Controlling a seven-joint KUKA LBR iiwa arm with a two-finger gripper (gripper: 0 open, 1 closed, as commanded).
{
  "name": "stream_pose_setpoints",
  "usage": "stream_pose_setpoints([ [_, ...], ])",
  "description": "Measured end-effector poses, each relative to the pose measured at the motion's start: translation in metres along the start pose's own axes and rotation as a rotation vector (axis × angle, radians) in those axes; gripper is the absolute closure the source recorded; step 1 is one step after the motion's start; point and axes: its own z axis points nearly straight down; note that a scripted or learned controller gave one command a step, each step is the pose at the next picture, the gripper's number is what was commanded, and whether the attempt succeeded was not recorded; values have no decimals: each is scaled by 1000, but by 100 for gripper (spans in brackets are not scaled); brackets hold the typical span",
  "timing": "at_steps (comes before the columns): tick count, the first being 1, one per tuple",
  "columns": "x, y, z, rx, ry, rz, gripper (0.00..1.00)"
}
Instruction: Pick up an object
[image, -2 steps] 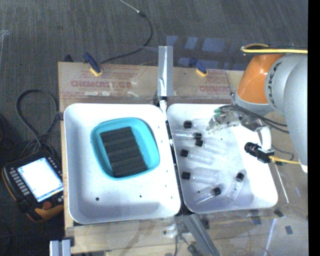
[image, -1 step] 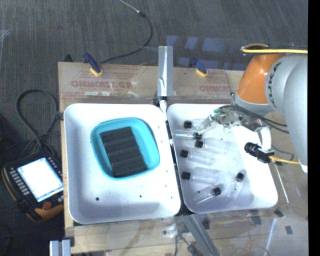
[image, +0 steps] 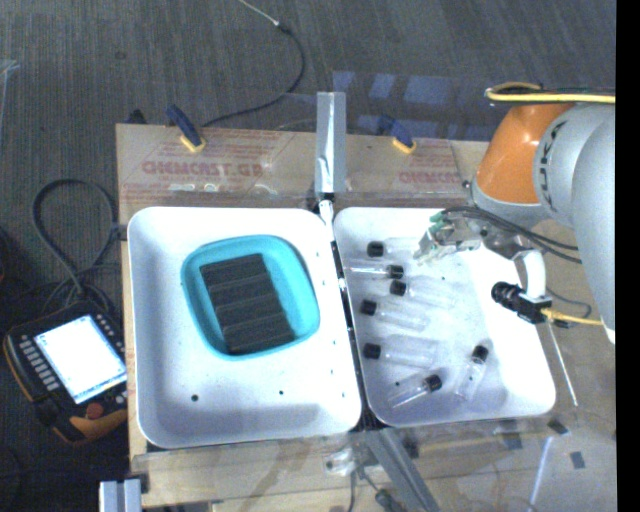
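Observation:
Several clear vials with black caps lie scattered in the right bin (image: 520, 390). One vial (image: 375, 249) is near the bin's far left corner, another (image: 425, 384) lies near the front, and a third (image: 476, 362) rests toward the front right. My gripper (image: 443, 240) hangs over the far part of this bin, just right of the nearest vial caps (image: 397, 271). The grey arm with its orange band (image: 515, 160) reaches in from the right. Nothing visibly hangs from the gripper.
The left bin (image: 160, 400) holds a teal tray (image: 200, 270) with a black ridged block (image: 247, 300) in it. A metal post (image: 330, 150) stands between the bins at the back. A handheld pendant (image: 75, 360) and cables lie off the bench to the left.

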Motion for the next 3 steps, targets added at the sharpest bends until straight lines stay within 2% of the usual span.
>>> stream_pose_setpoints([
  [1, 0, 0, 0, 0, 0, 0, 0],
  [2, 39, -34, 43, 31, 14, -95, 0],
  [3, 39, -32, 32, 27, 16, -94, 100],
])
